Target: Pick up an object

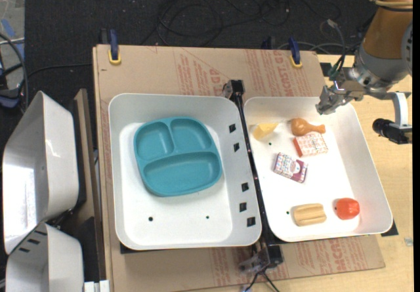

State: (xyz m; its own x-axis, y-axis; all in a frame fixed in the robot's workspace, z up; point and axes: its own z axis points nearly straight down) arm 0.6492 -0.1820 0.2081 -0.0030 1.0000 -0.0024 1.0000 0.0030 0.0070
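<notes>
The gripper (326,104) hangs over the far edge of the right bin (375,172); I cannot tell its state. The drumstick (306,127) (the nearest object) lies just below-left of it, long axis pointing right.

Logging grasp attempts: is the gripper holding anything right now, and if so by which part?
Nothing is seen held. The gripper hangs over the right bin's far edge, apart from the drumstick and other toy foods lying on the bin floor.
</notes>
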